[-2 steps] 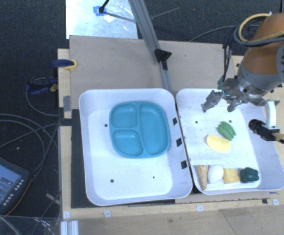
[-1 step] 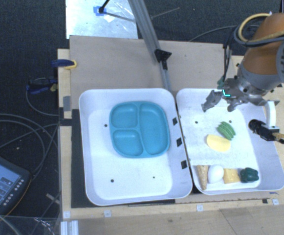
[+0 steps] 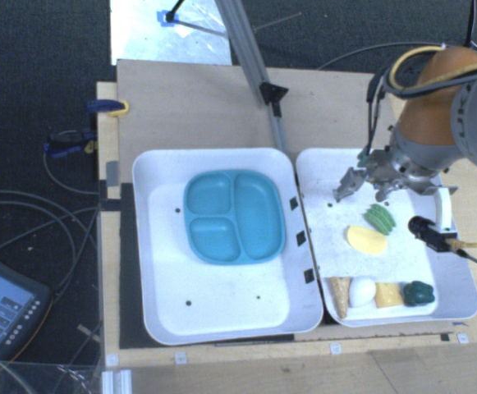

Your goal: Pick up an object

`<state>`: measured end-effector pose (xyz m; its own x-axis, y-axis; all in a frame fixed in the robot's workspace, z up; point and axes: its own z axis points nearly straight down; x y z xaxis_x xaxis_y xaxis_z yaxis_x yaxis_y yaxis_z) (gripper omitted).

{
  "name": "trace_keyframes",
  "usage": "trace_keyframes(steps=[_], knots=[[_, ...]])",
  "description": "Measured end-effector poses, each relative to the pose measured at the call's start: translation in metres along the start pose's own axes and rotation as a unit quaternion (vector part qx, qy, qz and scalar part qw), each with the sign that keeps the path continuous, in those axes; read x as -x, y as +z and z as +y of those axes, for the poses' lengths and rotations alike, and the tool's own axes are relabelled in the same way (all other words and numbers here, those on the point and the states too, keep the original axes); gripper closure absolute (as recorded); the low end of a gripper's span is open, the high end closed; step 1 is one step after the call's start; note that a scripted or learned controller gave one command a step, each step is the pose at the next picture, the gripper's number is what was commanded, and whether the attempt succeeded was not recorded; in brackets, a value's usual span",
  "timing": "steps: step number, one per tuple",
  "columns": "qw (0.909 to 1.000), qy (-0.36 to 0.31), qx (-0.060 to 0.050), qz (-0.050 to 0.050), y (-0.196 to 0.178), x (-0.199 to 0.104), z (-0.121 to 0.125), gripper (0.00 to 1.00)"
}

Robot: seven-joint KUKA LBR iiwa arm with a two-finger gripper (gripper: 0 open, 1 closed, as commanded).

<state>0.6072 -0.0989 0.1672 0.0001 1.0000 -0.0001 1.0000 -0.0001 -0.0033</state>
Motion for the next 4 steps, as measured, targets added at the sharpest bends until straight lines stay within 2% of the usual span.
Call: trace_keyframes(steps=[1, 2, 3, 4], knots=[[1.0000, -0.001, 0.000, 0.000, 0.051, -0.010, -0.002, 0.00], [1.0000, 0.000, 0.001, 0.000, 0.078, -0.010, -0.002, 0.00], [1.0000, 0.000, 0.003, 0.000, 0.065, -0.010, 0.000, 1.00], [1.0000, -0.002, 0.005, 0.000, 0.021, -0.008, 0.002, 1.00]])
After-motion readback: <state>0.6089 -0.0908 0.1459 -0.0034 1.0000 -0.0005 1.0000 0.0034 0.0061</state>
